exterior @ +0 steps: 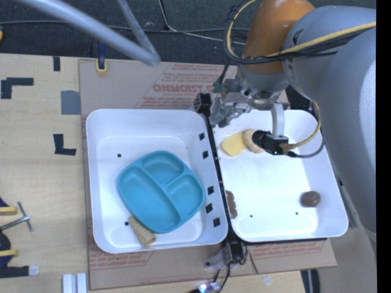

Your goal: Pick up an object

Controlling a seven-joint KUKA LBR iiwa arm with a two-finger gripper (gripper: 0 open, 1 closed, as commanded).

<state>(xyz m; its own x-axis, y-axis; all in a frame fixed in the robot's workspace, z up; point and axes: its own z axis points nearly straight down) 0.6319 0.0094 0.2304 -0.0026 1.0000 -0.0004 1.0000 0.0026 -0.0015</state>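
The arm [330,72] fills the upper right, grey with its orange band, and bends down toward the far edge of the right bin [317,224]. The left bin [98,163] sits just beside it, the two walls touching along the middle. In the left bin lies a blue plate [160,190] with three compartments, tilted across the floor, and a tan cork [141,231] rests against the plate's near edge. The gripper [227,110] hangs over the far left corner of the right bin, close to the shared wall; its metal parts crowd together from this angle, and whether it is wide or narrow I cannot tell. Nothing can be seen in it. Just below and slightly right of the gripper, on the bin floor, lies a yellow piece [233,145], touching a paler chunk [250,140] on its right, with a black part of the tool beside them. The pair runs roughly left to right across the bin. A small brown nut [310,198] sits well apart, near the right wall. The yellow piece looks the likeliest target: it lies toward the camera from the gripper, so the coming move would probably be a short shift nearward, then down.
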